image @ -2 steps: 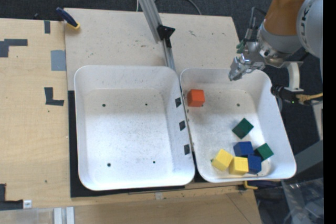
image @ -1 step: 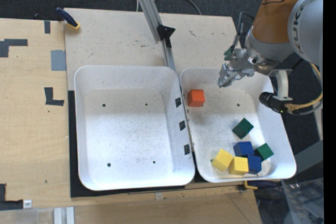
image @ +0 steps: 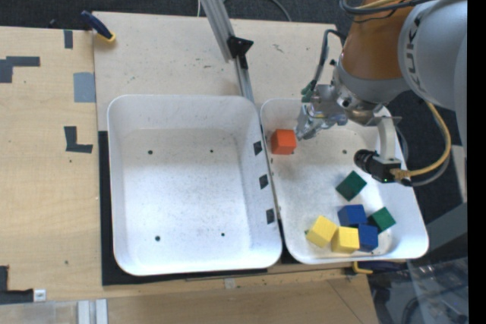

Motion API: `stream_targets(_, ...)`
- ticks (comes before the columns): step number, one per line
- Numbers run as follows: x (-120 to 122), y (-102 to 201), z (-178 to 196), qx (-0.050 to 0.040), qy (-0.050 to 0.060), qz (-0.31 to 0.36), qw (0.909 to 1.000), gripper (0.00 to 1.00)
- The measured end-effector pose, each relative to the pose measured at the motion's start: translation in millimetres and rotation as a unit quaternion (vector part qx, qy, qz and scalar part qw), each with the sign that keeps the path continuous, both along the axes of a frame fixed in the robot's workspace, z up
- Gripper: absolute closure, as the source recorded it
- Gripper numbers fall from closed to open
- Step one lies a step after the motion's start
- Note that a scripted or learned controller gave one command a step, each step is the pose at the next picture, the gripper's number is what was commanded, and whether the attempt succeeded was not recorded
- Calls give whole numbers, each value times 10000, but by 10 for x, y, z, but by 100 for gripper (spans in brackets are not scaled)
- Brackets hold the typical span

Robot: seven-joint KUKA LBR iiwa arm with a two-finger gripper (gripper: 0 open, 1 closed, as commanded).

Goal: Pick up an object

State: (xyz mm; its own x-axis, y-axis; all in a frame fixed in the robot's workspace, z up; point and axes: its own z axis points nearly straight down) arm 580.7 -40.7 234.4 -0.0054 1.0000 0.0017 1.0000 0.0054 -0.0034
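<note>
An orange cube (image: 284, 141) lies in the right bin (image: 307, 182), close to its left wall near the back. My gripper (image: 310, 127) hangs just right of the cube and slightly above it, with its tips pointing down toward the bin floor. Nothing shows between the fingers. Toward the bin's front right lie a dark green block (image: 351, 184), a smaller green block (image: 383, 218), two blue blocks (image: 357, 220) and two yellow blocks (image: 322, 231).
The left bin (image: 186, 182) sits beside the right one, sharing a raised divider (image: 262, 163). A slanted metal rail (image: 213, 0) crosses the bench behind the bins. Cables (image: 425, 155) hang from the arm over the right bin's far edge.
</note>
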Motion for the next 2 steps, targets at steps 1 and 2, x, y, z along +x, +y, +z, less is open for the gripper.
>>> stream_targets(1,-126,543,-47,-7,-6,-14,10000,100)
stream_targets(2,-374,1027,53,1,-3,9,10000,100)
